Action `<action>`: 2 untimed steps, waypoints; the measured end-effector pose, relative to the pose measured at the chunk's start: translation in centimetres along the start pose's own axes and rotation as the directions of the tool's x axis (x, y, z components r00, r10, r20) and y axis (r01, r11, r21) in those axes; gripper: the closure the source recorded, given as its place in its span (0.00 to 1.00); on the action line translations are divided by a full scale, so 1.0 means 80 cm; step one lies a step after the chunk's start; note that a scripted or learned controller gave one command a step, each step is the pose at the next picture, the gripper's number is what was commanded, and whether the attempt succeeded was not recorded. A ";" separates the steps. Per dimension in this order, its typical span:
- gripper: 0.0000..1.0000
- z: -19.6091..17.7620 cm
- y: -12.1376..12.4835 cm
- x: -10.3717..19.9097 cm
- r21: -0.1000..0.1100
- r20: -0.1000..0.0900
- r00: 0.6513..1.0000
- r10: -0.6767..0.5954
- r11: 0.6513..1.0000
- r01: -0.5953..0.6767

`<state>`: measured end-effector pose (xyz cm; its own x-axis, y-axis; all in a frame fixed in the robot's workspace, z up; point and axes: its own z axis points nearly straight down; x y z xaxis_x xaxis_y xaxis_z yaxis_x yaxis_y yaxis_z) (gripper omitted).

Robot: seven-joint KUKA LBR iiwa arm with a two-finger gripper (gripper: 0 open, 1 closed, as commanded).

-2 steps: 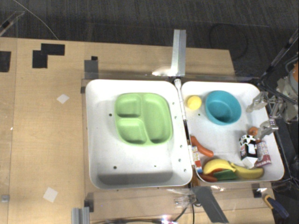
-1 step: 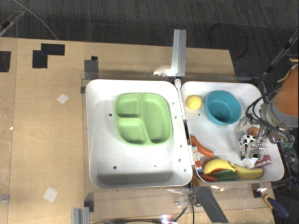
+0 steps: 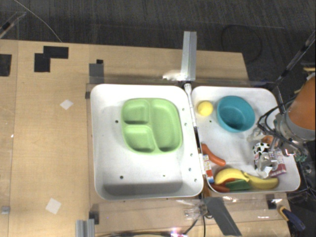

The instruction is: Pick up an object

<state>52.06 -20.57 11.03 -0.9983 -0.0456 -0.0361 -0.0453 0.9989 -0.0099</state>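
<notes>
Two shallow white bins were seen side by side on the pale wooden bench [image 3: 44, 157], the left bin [image 3: 106, 181] and the right bin [image 3: 291, 179] meeting along a shared middle edge. Nearest the front rim of the right bin, a yellow plastic banana [image 3: 247, 177] was laid lengthwise, with a green piece and a red piece tucked against its near left side. Just behind it, toward the dividing edge, an orange-red sausage-shaped toy [image 3: 213, 156] was set at a slant. To the right of the banana, the metal hand [image 3: 266, 159] of the grey arm with the orange band [image 3: 301, 112] was lowered into the bin over a small crumpled packet with red and white print [image 3: 276, 169]; whether its fingers were spread or closed could not be told, as they were lost in the clutter. In the left bin, a light green divided plastic tray [image 3: 150, 125] with three compartments was placed near the middle. Farther back in the right bin, a round teal plastic bowl [image 3: 236, 113] was stood upright, with a small yellow ball [image 3: 205, 108] just beside it on its left.
</notes>
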 end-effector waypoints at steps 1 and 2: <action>0.00 0.000 -0.003 0.005 0.001 0.005 0.982 0.189 0.982 -0.189; 0.00 0.025 0.001 0.034 0.003 -0.016 0.927 0.374 0.928 -0.374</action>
<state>49.43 -20.62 8.96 -0.9434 0.3310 -0.0214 0.3311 0.9436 0.0018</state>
